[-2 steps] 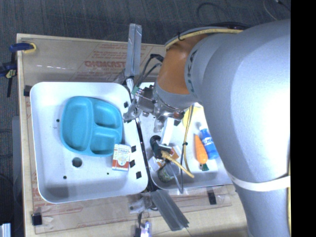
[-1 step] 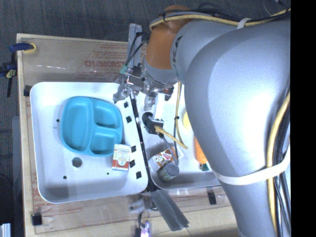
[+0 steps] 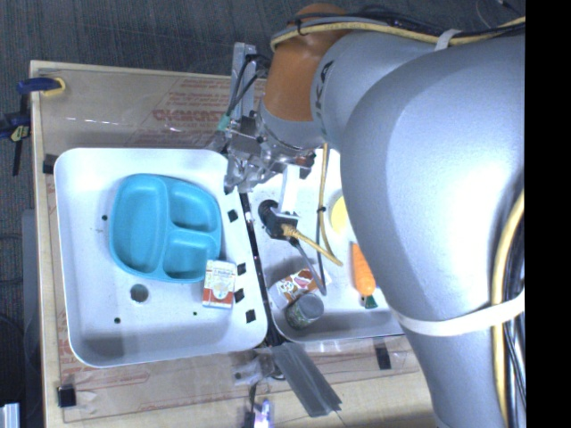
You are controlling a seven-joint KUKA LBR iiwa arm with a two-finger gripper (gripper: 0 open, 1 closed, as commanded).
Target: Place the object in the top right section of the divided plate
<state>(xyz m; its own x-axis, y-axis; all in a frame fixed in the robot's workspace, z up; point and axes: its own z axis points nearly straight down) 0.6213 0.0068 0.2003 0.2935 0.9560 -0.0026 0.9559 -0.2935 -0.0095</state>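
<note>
The grey arm (image 3: 428, 176) fills the right, over the right bin (image 3: 335, 328). Its jaws (image 3: 243, 172) hang at the left bin's (image 3: 80, 239) far right rim; their opening cannot be told. The blue divided plate (image 3: 165, 227) lies left, with a small carton (image 3: 219, 284) touching its near right edge.

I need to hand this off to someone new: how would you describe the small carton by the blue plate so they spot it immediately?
Start at the left white bin, which holds the blue divided plastic plate. At the plate's lower right corner, near the wall shared with the other bin, lies the small flat carton. It is the only boxy item there, white with red and orange printing.
</note>
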